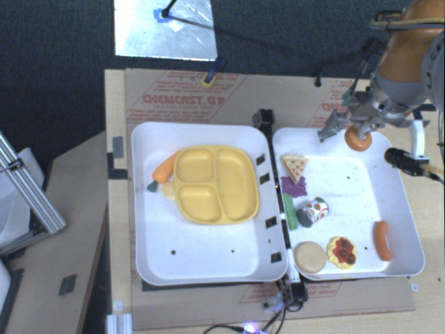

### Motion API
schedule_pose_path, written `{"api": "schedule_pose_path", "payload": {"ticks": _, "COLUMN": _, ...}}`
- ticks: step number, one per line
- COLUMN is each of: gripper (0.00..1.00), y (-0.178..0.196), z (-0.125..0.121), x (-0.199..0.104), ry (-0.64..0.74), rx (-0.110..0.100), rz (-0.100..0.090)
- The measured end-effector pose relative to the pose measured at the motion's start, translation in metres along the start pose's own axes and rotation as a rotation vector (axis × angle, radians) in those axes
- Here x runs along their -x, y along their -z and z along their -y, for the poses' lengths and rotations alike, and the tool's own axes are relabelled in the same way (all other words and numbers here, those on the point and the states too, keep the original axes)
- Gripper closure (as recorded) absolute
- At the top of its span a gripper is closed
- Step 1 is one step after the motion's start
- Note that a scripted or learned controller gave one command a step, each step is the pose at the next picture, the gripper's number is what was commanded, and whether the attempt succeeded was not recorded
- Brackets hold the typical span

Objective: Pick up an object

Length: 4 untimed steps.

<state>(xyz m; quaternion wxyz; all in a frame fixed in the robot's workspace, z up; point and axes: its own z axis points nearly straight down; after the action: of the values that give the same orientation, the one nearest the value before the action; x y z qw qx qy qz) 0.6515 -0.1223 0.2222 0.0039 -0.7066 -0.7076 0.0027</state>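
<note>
The table (229, 96) carries two white bins; the left bin (149, 249), far from the jaws (356, 132), holds a yellow divided plate (212, 184) with a carrot (164, 167) tucked beside it. The jaws sit over the back edge of the right bin (400, 207). An orange round piece (359, 140) is right below them, though I cannot tell how wide they stand or whether they grip it. So near the rim, it could slip or get knocked out. The sausage (382, 240) lies well toward the front.

Arm (417, 33) cut off by the right edge, hand (351, 125) fingers blurred, carrot (164, 168) partly under yellow tray (212, 184)
</note>
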Motion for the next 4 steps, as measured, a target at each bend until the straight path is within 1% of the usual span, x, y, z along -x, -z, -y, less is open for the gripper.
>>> {"api": "schedule_pose_path", "payload": {"ticks": 1, "gripper": 0.0, "y": 0.006, "z": -0.002, "x": 0.0, "ry": 0.002, "rx": 0.011, "rz": 0.002}}
{"api": "schedule_pose_path", "payload": {"ticks": 2, "gripper": 0.0, "y": -0.036, "z": -0.008, "x": 0.001, "ry": 0.001, "rx": 0.008, "rz": 0.002}}
{"api": "schedule_pose_path", "payload": {"ticks": 3, "gripper": 0.0, "y": -0.091, "z": 0.001, "x": 0.006, "ry": -0.001, "rx": 0.006, "rz": 0.001}}
{"api": "schedule_pose_path", "payload": {"ticks": 4, "gripper": 0.0, "y": -0.134, "z": -0.003, "x": 0.006, "ry": 0.0, "rx": 0.018, "rz": 0.001}}
